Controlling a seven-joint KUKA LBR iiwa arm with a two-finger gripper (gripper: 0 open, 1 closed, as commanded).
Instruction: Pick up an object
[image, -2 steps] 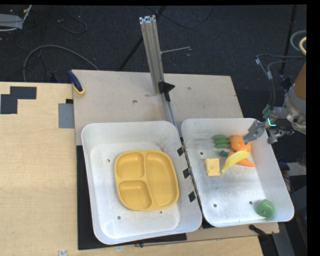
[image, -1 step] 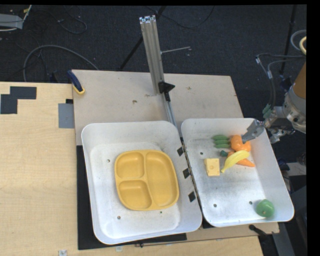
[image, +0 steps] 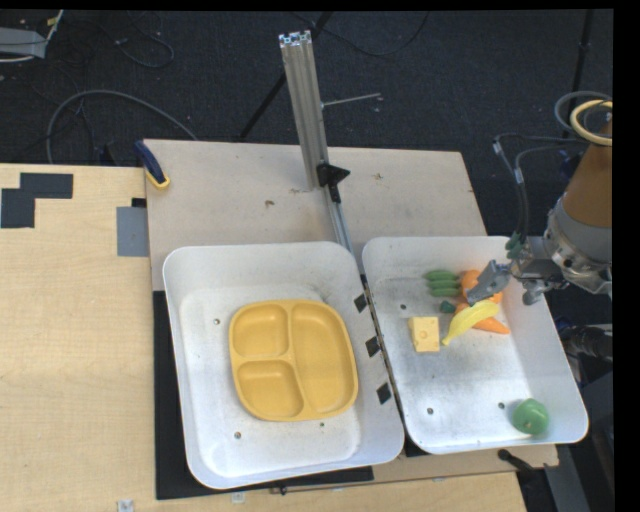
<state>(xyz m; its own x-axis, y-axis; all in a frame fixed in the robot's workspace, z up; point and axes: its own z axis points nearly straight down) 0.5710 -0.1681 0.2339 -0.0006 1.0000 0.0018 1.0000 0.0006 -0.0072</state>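
Objects for picking are lying in the right bin (image: 560, 400): a yellow block (image: 426, 334) is sitting near its middle, a green piece (image: 440, 282) toward the far side, and a yellow banana-like piece (image: 468, 319) is resting against orange pieces (image: 489, 324), all bunched close together. A green round object (image: 529, 416) is sitting apart, in the bin's near right corner. The gripper (image: 488, 284) is reaching in from the right, hanging over the orange and yellow cluster; its grey fingertips are seeming to touch or overlap the orange pieces, but whether it is open, closed, or gripping anything is impossible to tell at this slant. In the left bin (image: 200, 290) a yellow divided plate (image: 293, 359) is lying flat. Both bins are sitting side by side on the tabletop (image: 230, 190), with a metal post (image: 304, 110) standing behind them.
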